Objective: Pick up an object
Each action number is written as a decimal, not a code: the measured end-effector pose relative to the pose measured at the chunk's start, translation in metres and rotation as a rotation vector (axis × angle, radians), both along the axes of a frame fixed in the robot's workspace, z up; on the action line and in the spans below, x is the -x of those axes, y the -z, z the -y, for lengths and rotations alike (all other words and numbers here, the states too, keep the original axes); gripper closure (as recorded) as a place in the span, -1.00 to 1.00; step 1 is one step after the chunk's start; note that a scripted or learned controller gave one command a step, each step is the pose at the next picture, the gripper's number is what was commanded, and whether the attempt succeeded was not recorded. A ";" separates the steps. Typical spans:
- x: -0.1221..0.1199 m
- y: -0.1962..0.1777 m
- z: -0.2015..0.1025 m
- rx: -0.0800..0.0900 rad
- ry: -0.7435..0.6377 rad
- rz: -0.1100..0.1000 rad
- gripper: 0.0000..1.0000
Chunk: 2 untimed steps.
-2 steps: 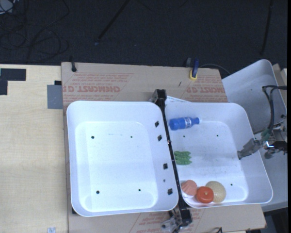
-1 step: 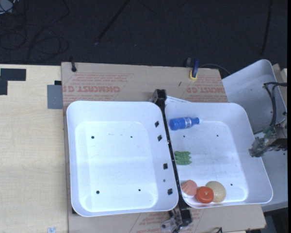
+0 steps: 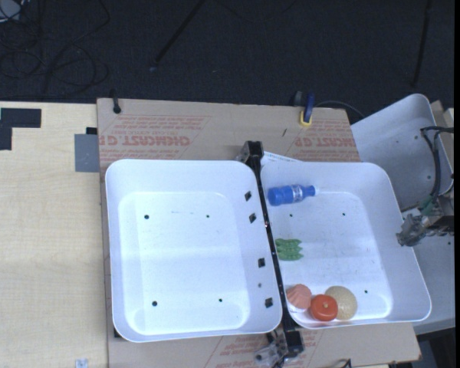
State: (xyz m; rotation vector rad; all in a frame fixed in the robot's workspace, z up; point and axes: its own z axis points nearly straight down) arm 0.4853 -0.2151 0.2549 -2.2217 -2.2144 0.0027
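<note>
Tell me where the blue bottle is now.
The blue bottle lies on its side in the right bin, near its far left corner, above the green item.

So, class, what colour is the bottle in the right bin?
Blue, with a paler cap, in the camera view.

Two bins side by side on a cardboard sheet (image 3: 215, 129) laid over the bench (image 3: 38, 236) — left bin (image 3: 130, 205), right bin (image 3: 383, 198), touching along a central divider strip (image 3: 264, 236). In the right bin: a bottle (image 3: 290, 195) lying on its side near the far left corner; a small pod-shaped item (image 3: 288, 249) near the middle of the left wall; at the near edge, three round items clustered and touching — one at left (image 3: 298, 295), one in the centre (image 3: 323, 307), one at right (image 3: 343, 300). Beyond the cardboard's far edge, a clamp (image 3: 307, 108).
</note>
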 end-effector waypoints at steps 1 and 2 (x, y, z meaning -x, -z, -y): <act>0.000 -0.009 0.001 -0.001 0.001 -0.001 1.00; 0.000 -0.019 0.001 -0.002 0.000 -0.003 1.00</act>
